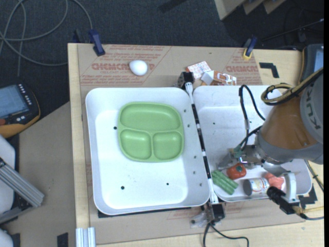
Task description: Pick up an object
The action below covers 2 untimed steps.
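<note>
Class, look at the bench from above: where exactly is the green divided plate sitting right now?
The green divided plate lies in the left white bin, toward its far half, away from the arm's gripper working in the right bin.

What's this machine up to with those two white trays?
A grey and orange robot arm reaches into the right bin, its end effector low over a small red object near the front edge. Beside that lie a green piece and a small bottle. The left bin holds a green divided plate. Nothing looks lifted yet.
</note>
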Tool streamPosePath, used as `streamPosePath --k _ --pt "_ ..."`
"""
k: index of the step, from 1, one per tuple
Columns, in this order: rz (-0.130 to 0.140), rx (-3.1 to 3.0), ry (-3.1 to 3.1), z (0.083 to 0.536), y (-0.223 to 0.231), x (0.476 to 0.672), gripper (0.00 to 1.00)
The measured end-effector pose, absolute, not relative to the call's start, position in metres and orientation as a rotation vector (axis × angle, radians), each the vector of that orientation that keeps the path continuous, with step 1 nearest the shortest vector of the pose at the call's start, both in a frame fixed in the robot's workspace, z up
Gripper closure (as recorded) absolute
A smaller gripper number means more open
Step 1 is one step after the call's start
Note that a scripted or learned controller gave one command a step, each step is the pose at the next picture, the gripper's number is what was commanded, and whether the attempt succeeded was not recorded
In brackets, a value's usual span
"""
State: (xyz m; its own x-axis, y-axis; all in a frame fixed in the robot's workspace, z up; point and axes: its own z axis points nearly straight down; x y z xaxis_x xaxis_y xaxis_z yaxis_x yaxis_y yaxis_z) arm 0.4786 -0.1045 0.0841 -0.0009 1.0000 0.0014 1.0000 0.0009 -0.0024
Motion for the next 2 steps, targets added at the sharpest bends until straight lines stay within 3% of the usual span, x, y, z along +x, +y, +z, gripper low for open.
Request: streamPosePath --k 1,2 --pt "0.0 -2.223 -2.22 0.094 -0.105 0.479 1.0" --pt "-0.004 -2.22 -2.225 0.186 -0.058 0.56 1.0"
